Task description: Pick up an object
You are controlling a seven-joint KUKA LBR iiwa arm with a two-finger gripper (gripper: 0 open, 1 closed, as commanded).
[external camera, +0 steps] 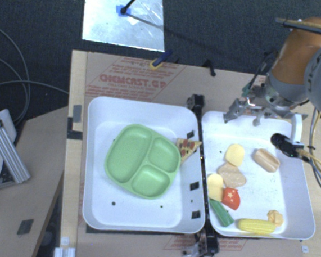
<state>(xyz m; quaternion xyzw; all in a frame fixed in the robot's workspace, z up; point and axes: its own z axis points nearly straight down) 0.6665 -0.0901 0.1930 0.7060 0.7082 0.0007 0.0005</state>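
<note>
The gripper (244, 112) hangs over the far edge of the right bin (296, 189); whether it is open or closed cannot be told, and nothing shows in its grasp. In that bin lie a hot dog (266, 160), potato (235, 155), tomato (231, 198), and corn cob (255, 225). Left of that bin, the other bin (99, 147) holds a green plate (143, 160) with a pizza slice (188, 148) at its right edge.

right bin (305, 207): food crowds centre, far strip bare; left bin (101, 125): green tray (142, 160) fills middle, near corners open
</note>
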